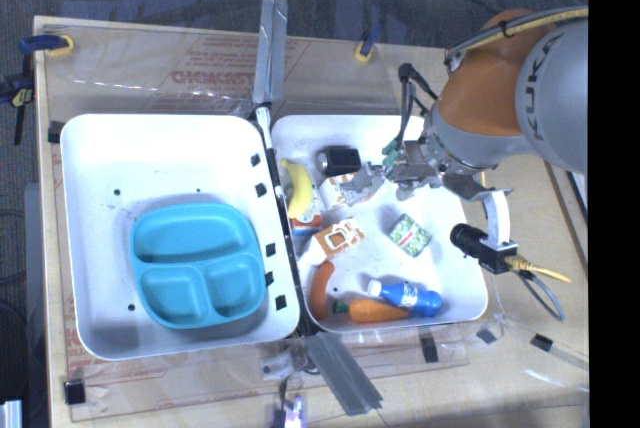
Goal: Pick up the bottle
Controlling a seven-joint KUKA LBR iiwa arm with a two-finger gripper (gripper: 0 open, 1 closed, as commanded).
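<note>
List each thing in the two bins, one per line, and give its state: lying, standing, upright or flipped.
bottle: lying on its side, near front wall
carrot: lying flat beside the bottle
banana: lying along the divider
blue tray: upright, compartments facing up
green packet: lying flat, apart from the bottle

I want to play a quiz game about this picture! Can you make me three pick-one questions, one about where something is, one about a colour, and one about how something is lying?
1. Where is the bottle?
A. Right bin
B. Left bin
C. On the bench outside the bins

2. What colour is the divided tray?
A. Red
B. Light blue
C. Green

3. How is the bottle lying?
A. Standing upright
B. Hanging from the arm
C. On its side

Answers:
1. A, it lies near the right bin's front edge, beside the carrot.
2. B, the tray in the left bin is light blue.
3. C, its length runs flat along the bin floor.
</note>
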